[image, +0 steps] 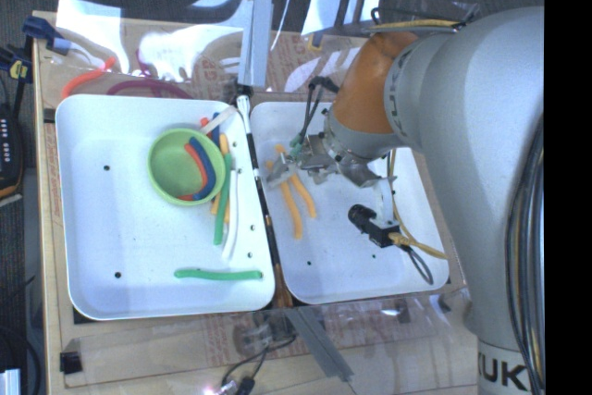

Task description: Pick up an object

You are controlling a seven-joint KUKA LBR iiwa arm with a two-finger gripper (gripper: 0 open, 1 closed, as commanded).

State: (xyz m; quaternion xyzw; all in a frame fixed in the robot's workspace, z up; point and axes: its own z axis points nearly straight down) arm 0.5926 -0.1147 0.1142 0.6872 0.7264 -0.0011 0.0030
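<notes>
Two bins sit side by side, the left bin holding a bowl near its back right with sticks beside it and one strip toward the front, while the right bin holds a few sticks under the gripper.

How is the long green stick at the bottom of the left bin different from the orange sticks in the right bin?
The green stick lies alone, nearly level across the left bin; the orange sticks lie together, slanting, in the right bin. The green stick sits far from the gripper; the orange sticks lie just under it. Both are thin, slightly curved strips resting on a white bin floor.
</notes>
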